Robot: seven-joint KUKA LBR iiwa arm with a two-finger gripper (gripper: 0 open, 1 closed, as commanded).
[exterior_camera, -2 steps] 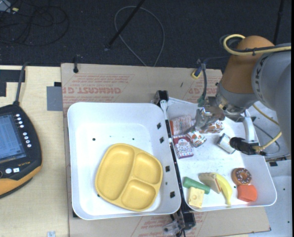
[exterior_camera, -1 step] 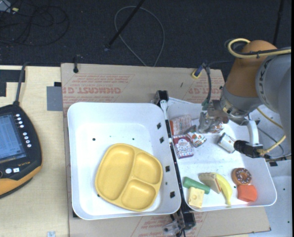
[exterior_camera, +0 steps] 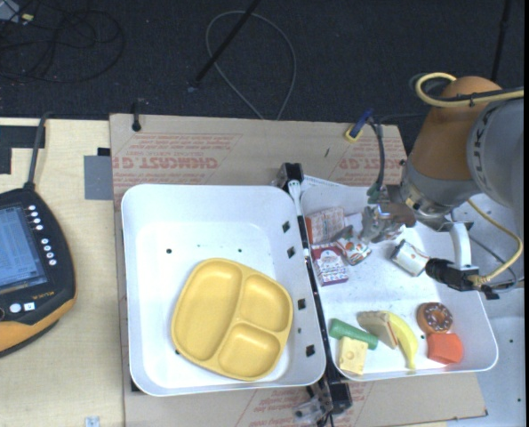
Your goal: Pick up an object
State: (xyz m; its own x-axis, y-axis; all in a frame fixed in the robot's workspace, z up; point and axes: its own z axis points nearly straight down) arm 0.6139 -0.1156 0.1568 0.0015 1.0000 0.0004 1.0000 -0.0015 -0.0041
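My gripper [exterior_camera: 373, 228] hangs low over the back of the right bin [exterior_camera: 477, 363], reaching in from the right. Just below and left of it lies a small red and white object [exterior_camera: 356, 253], very close to the gripper tip; whether they touch is unclear. A red carton [exterior_camera: 331, 265] and a pale wrapped packet [exterior_camera: 325, 223] lie by the bin's left wall. A small white box [exterior_camera: 408, 257] rests to the right of the gripper. Along the front lie a green piece [exterior_camera: 352, 331], a cheese wedge [exterior_camera: 353, 357], a banana [exterior_camera: 403, 337], a donut [exterior_camera: 435, 317] and an orange block [exterior_camera: 444, 349].
The left bin [exterior_camera: 148, 238] holds a yellow divided plate [exterior_camera: 231, 318]. A black divider rail [exterior_camera: 301, 265] runs between the bins. A teach pendant [exterior_camera: 15, 265] sits on the bench at far left. Cables loop beside the arm on the right.
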